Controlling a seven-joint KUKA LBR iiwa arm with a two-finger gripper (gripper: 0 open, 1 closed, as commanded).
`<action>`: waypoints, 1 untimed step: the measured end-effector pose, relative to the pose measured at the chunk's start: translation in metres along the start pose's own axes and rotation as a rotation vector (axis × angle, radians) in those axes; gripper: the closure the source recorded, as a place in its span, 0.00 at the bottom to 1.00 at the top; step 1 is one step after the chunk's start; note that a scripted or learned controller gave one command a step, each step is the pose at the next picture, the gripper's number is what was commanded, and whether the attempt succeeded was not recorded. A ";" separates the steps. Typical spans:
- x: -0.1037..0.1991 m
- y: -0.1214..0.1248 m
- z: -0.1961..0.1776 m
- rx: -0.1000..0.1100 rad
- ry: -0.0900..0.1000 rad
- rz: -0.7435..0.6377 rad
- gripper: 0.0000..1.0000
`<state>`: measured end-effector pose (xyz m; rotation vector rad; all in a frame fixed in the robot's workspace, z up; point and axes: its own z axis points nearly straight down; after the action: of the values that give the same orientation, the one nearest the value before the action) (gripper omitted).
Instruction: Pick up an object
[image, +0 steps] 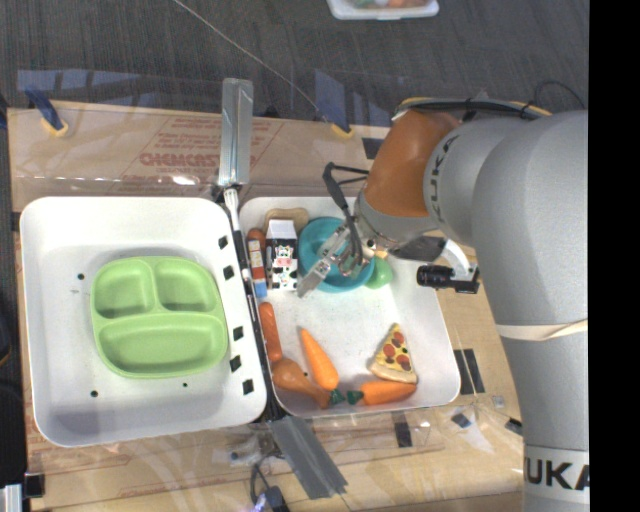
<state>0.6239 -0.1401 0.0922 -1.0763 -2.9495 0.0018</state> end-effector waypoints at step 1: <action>0.001 0.001 -0.011 0.003 0.003 -0.008 1.00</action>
<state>0.6238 -0.1388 0.1035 -1.0640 -2.9501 0.0048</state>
